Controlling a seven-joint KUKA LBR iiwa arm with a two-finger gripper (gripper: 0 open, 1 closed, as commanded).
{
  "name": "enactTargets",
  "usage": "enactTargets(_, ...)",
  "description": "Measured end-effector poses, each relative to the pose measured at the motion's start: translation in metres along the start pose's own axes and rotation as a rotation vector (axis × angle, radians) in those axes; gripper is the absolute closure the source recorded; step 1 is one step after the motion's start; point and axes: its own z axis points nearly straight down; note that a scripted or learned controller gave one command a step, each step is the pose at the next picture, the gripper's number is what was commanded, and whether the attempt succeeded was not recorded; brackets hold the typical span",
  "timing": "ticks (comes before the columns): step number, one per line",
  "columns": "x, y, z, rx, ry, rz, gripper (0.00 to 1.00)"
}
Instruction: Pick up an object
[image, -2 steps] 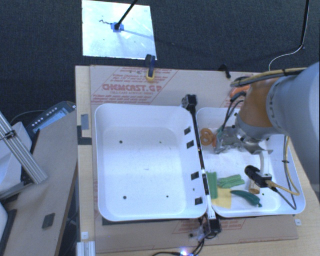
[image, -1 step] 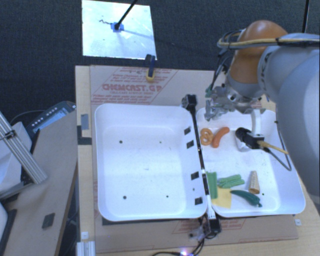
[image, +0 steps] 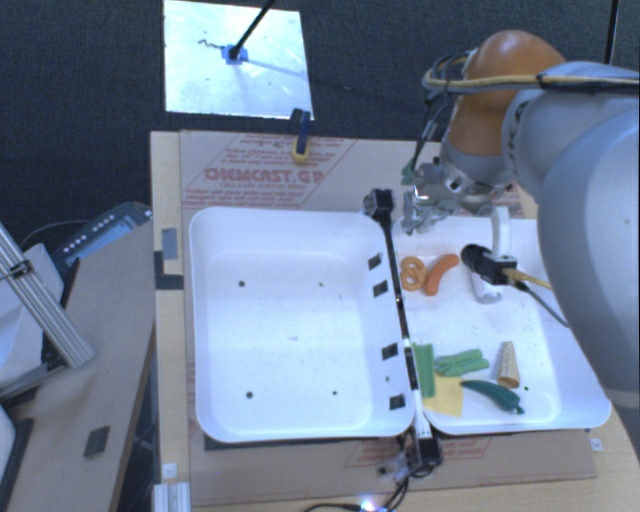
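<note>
Presently, the arm (image: 560, 130) is held over the right bin (image: 560, 345), its gripper (image: 425, 212) at the far left corner; whether it is released or clenched cannot be told. Nothing is seen held. The sausage (image: 440, 273), just nearer, should be approached squarely, clear of the ring (image: 412, 271) touching it.

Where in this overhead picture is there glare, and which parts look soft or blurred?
Camera view: glare washes out the shiny silver square sheet at the top; the big grey arm nearest the lens looks soft; the shallow white plastic bins are evenly lit with faint shadows.
</note>
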Motion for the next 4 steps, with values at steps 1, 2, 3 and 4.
enactTargets(1,0.0081,-0.0008,0.0002,0.001,0.000,0.001,1.00)
enactTargets(2,0.0083,-0.0009,0.0002,0.002,-0.001,0.001,1.00)
enactTargets(3,0.0040,-0.0009,0.0001,0.002,-0.001,0.004,1.00)
enactTargets(4,0.0059,-0.0009,0.0001,0.002,-0.001,0.002,1.00)
